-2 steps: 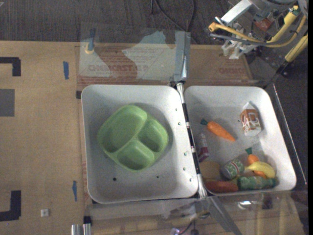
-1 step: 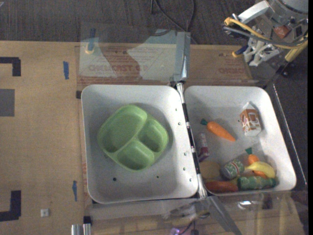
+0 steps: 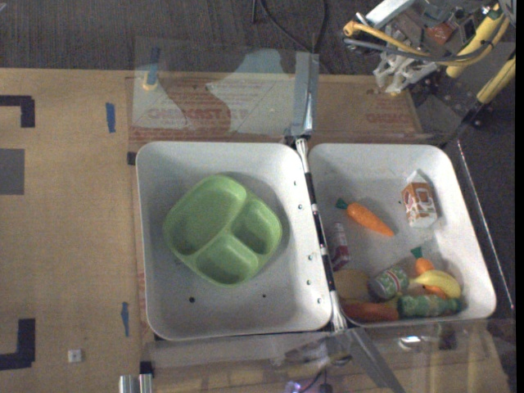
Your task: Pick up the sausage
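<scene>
**Sausage wedged in a crowded corner, claw far off**

The claw [image 3: 399,70] hangs above the bench beyond the far rim of the right bin [image 3: 458,170], holding nothing; whether it is open or shut I cannot tell.

The sausage [image 3: 370,310], reddish-brown, lies along the near wall of that bin, close to the divider between the bins. It appears to touch a pale yellow piece [image 3: 352,285] behind it, a small can [image 3: 388,283] and a green toy [image 3: 426,305] at its right end, with a banana [image 3: 438,282] just beyond.

The likely failure is a finger landing on a neighbour or the bin wall, so the claw closes on the wrong toy or slips off. A second carrot-like piece [image 3: 422,264] and the carrot [image 3: 370,219] could be mistaken for the target.

Open room lies in the bin's middle and far half, between the carrot and the juice carton [image 3: 418,202]. The left bin [image 3: 155,178], holding the green divided plate [image 3: 223,230], lies well apart.
</scene>
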